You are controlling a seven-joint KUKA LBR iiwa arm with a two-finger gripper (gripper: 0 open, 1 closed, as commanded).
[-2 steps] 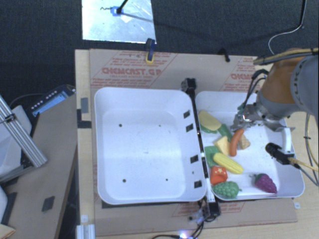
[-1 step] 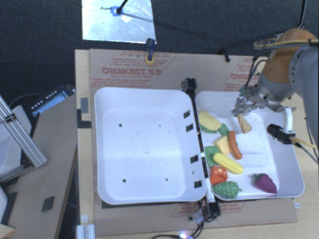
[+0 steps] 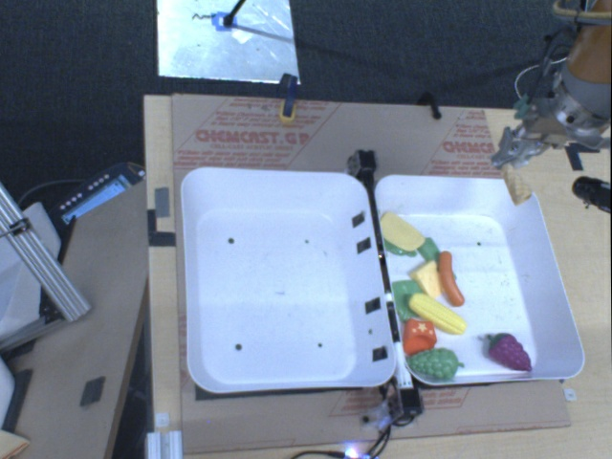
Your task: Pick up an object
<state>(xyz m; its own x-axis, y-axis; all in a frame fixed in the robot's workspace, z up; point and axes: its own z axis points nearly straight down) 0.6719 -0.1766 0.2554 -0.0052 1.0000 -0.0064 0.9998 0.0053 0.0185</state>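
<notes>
Several toy foods lie in the right bin [image 3: 535, 256], mostly along its left side: a yellow piece [image 3: 400, 232], an orange sausage [image 3: 450, 278], a cheese wedge [image 3: 429, 277], a corn cob [image 3: 438, 314], a red pepper [image 3: 419, 334], a green bunch [image 3: 435, 362] and purple grapes [image 3: 509, 351] near the front right. My gripper [image 3: 510, 153] hangs above the bin's back right corner, well away from the pile. A small tan piece [image 3: 517, 188] sits right below it at the rim; whether it is held is unclear.
The left bin [image 3: 277, 275] lies beside the right one, with a black divider [image 3: 378, 266] between them. A foil sheet [image 3: 228, 25] lies at the back. A remote-like device [image 3: 96, 191] and metal rail [image 3: 38, 261] are off to the left.
</notes>
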